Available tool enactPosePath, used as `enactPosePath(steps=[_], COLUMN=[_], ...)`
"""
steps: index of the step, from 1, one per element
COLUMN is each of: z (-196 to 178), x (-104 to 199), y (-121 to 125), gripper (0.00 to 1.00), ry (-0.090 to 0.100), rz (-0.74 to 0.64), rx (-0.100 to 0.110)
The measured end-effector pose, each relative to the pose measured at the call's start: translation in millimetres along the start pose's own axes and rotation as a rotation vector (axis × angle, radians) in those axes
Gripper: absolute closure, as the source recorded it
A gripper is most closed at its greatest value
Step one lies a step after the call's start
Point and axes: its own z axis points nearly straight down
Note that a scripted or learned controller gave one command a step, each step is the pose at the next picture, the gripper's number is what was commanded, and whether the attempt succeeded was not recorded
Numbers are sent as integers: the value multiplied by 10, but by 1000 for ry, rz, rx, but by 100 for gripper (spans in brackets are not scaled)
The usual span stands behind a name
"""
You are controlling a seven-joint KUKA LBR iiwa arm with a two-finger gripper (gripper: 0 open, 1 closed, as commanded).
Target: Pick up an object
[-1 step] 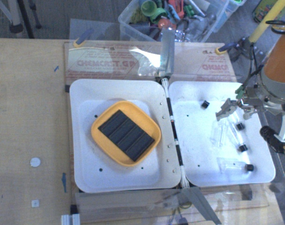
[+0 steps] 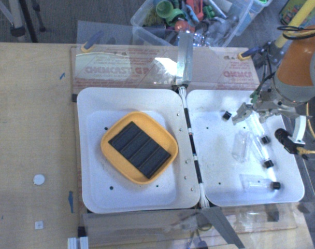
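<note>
Whether my gripper is spread or closed, I cannot tell. Clear vials lie below me in the right bin; I should centre on one, avoiding its neighbours. Yellow tray sits left.

A yellow tray with dark ribbed inserts is lying flat in the left bin, well apart from the gripper. Clear plastic tubes with black caps are lying scattered in the right bin, just below the gripper.
</note>
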Motion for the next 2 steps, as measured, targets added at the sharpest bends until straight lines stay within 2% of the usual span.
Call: enactPosePath(steps=[1, 2], z=[463, 562], x=[-374, -24], y=[-284, -874], gripper=[0, 0], ry=[4, 2], rz=[-13, -38], rx=[-8, -3])
